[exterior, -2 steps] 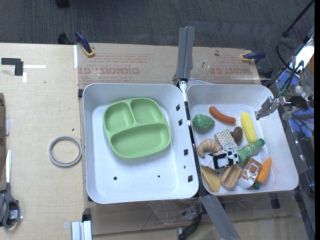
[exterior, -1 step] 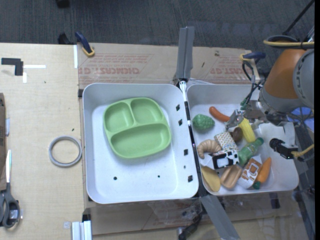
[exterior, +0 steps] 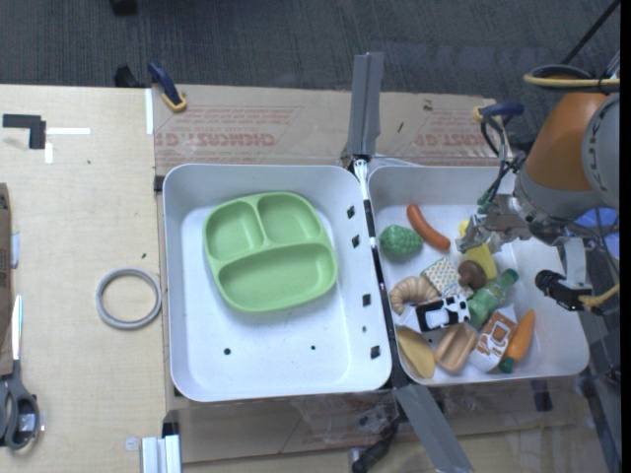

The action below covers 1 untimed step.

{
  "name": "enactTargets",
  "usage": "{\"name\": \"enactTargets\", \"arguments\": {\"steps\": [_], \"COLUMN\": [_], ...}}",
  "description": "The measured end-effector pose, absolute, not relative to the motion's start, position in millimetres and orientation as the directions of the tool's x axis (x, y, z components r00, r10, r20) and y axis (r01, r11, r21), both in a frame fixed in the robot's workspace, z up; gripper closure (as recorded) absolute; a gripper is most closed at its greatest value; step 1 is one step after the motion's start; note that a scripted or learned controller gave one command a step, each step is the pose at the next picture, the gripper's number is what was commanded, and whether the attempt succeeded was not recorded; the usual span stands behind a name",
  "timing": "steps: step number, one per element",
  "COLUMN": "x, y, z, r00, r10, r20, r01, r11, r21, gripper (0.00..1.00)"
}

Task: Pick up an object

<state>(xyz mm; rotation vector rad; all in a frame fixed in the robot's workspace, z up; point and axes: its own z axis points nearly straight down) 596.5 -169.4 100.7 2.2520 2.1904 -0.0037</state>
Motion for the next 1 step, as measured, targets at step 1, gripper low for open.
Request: {"name": "enactTargets", "arguments": {"steps": [1], "x": [619.8], "y": [-76.8], "z": [191.6], "r00": [0.023], "r10": [1.000], "r20": [-0.001], "r01": [1.000], "r11": [-0.023], "r21": [-0.001], "gripper": [1.00]}}
